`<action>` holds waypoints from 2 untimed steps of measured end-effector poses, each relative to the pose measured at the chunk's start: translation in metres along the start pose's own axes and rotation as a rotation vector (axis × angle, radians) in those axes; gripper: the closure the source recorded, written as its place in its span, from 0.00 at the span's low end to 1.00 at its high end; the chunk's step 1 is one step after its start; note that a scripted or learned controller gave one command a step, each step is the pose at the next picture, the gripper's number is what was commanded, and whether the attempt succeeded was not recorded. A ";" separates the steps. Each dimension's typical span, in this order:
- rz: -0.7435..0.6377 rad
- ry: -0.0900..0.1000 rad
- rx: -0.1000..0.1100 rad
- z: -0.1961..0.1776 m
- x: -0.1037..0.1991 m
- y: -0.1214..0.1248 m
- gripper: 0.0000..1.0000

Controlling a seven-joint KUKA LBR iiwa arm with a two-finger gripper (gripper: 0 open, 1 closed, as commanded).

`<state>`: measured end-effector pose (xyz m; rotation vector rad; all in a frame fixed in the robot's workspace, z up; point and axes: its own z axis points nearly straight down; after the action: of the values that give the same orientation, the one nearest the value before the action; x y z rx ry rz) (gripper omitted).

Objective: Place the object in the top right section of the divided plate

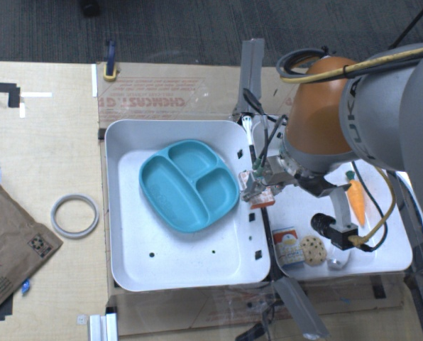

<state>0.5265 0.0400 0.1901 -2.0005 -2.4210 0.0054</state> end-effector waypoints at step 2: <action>-0.198 0.001 0.000 0.000 -0.036 -0.031 1.00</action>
<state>0.5033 -0.0016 0.1905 -1.7506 -2.6057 0.0040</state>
